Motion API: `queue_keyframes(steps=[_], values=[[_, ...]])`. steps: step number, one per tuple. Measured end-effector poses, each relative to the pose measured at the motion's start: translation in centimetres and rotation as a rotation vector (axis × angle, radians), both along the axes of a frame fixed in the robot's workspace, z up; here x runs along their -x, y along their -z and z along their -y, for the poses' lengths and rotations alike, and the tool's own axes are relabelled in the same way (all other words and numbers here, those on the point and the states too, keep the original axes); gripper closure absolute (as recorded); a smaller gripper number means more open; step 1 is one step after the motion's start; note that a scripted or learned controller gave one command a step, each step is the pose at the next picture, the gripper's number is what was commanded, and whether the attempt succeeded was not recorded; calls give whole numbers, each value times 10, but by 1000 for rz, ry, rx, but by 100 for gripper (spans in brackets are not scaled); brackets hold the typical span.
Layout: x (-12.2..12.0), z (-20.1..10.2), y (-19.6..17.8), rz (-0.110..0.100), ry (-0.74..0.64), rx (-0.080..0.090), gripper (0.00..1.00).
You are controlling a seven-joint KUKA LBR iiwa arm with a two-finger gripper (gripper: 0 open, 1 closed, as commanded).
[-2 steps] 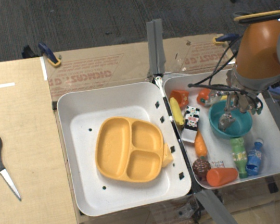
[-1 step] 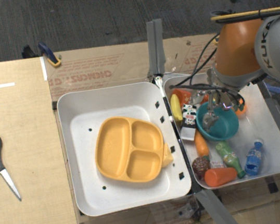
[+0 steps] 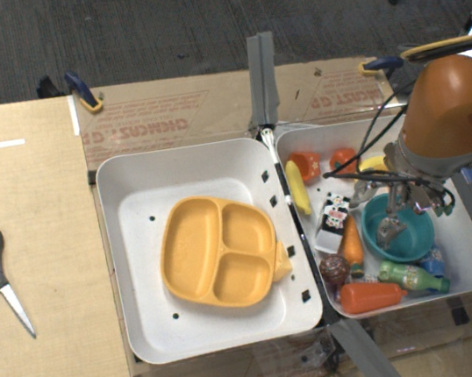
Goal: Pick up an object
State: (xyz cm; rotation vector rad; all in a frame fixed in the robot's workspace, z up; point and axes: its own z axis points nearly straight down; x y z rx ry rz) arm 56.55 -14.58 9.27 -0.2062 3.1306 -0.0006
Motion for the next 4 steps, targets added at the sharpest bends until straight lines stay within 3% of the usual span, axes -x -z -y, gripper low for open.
queue_keyframes(steps=[1,2,3,4], values=[[-45,-22,0,2,-156,0,0],[18,-40,-2,9,-134,5,0],[-66,-42,-1,2,-75,0,0],[-88,3,-1,4,-68,1,0]])
